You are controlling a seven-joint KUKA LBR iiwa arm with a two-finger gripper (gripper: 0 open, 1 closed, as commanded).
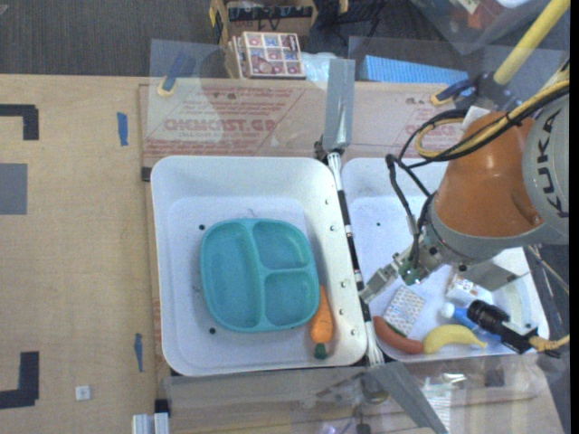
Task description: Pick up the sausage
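Note:
The sausage point(398, 338), reddish brown and slightly curved, lies at the front left corner of the right bin point(371, 193). My gripper point(398, 274) hangs over the left part of that bin, a little behind the sausage and apart from it. Nothing shows in its grasp. The orange band of the arm point(479, 197) hides the middle of the bin.
A checkered packet point(404, 308) lies between gripper and sausage. A yellow banana point(452, 337) touches the sausage's right end, with a blue-capped bottle point(479, 315) beside it. The left bin point(172, 242) holds a teal divided plate point(261, 274) and a carrot point(322, 319).

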